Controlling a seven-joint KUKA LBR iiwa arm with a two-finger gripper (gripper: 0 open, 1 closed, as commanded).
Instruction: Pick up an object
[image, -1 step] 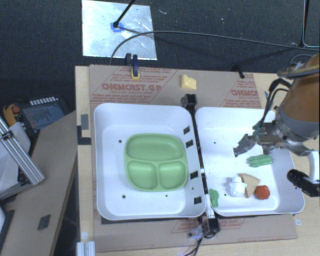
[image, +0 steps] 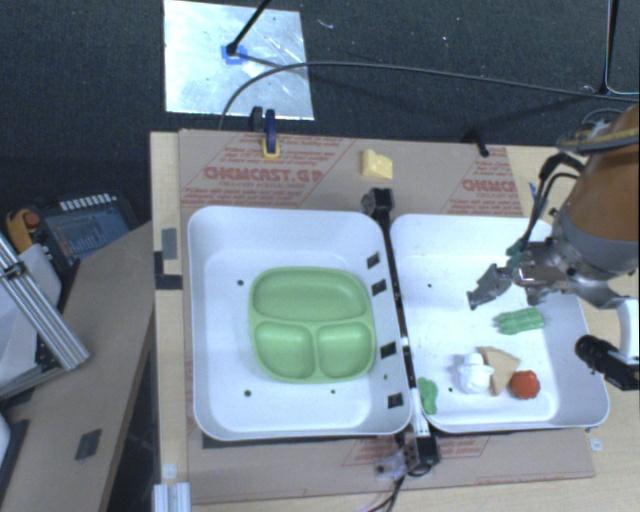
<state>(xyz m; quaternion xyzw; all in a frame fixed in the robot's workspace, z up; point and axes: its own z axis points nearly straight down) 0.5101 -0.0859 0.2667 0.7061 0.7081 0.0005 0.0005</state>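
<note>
A: Arm's in from the right, over the right-hand shallow white bin (image: 440, 250). Two-finger gripper (image: 487, 288) hangs above bare bin floor, nothing between the fingers.

B: Open or closed?

A: Can't tell from here, too dark and small.

B: What's up for grabs?

A: Light green knobbly plastic piece (image: 519, 321) just below-right of the gripper, closest thing to it. Then along the front: small white figure (image: 474, 375), tan wedge-shaped block (image: 499, 358) touching it, round red-orange ball (image: 524, 384) beside that. Little dark green bit (image: 428, 394) sits at the front-left corner, tight against the divider wall.

B: Other bin?

A: Left white bin (image: 215, 300) holds a pale green three-compartment plate (image: 310, 322), centred. Yellow foam-like chunk (image: 377, 164) lies on the cardboard behind both bins, well apart.

B: Anything in the way?

A: White, tan, red are bunched together.
</note>
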